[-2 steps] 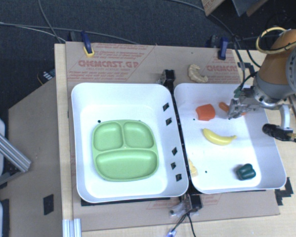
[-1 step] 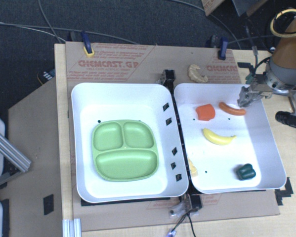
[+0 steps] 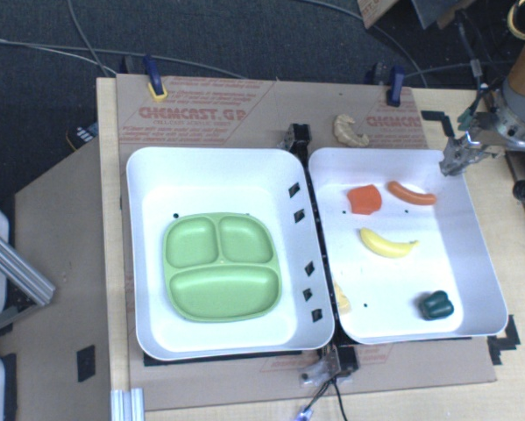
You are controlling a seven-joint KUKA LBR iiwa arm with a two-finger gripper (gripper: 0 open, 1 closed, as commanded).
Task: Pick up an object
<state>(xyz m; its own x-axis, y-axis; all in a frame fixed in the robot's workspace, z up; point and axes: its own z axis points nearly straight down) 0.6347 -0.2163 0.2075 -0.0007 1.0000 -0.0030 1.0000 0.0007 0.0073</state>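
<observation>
The right bin (image 3: 472, 261) holds an orange-red block (image 3: 364, 199), an orange-red sausage (image 3: 411, 194), a yellow banana (image 3: 387, 243) and a dark green pepper-like piece (image 3: 436, 305). My gripper (image 3: 456, 159) hangs at the bin's far right corner, above its rim, to the right of the sausage and apart from all the objects. Nothing shows between its fingers.
The left bin (image 3: 148, 235) holds a green three-part plate (image 3: 222, 266). A beige toy (image 3: 351, 130) lies on the cardboard behind the bins. Blue clamps (image 3: 155, 79) (image 3: 394, 84) hold the board's far edge. Black clips line the divide between the bins.
</observation>
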